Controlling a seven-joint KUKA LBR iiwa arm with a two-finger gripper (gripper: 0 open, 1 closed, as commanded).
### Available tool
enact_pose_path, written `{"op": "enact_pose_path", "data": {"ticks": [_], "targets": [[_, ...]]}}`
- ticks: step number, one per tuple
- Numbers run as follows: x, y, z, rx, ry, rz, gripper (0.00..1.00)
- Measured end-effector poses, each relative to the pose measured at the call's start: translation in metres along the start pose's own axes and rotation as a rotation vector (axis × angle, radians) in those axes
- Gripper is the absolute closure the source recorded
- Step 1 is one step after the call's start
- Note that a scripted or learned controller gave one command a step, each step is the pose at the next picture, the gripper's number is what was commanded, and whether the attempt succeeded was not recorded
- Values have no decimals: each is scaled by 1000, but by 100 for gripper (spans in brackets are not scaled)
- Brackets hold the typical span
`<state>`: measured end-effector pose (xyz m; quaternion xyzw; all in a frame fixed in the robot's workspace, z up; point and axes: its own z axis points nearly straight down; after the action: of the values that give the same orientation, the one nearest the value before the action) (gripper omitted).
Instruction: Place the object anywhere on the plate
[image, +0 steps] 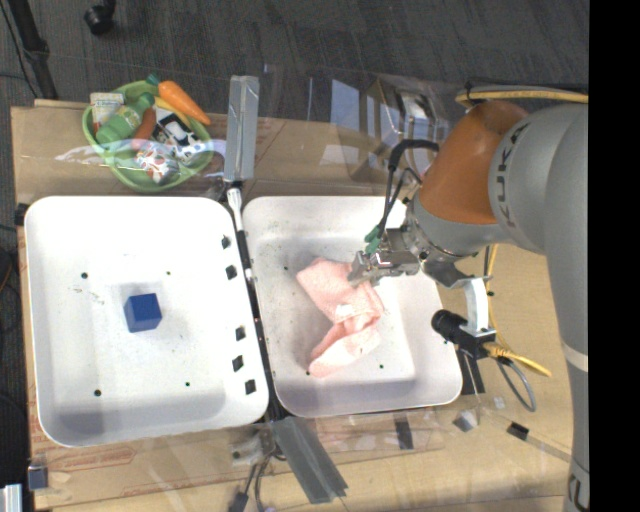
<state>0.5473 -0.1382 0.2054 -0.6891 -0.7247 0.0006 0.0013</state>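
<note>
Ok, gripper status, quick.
Gripper: at the upper edge of the pink cloth in the right bin; open or shut cannot be told.

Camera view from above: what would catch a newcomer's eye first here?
The big grey arm with an orange band reaches in from the right, its gripper over a crumpled pink cloth in the right white bin. A small blue cube sits alone in the left white bin.

I see my gripper (368, 265) low in the right bin (420, 372), right at the top edge of a pink cloth (340, 315). A blue cube (143, 311) sits in the left bin (60, 400). A green bowl (135, 178) of toys sits behind it.
</note>
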Motion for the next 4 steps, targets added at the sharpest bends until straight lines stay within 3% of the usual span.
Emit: {"op": "enact_pose_path", "data": {"ticks": [1, 3, 4], "targets": [[0, 1, -26, -1, 0, -7, 100], [114, -1, -11, 2, -1, -817, 100], [161, -3, -24, -2, -4, -1219, 100]]}}
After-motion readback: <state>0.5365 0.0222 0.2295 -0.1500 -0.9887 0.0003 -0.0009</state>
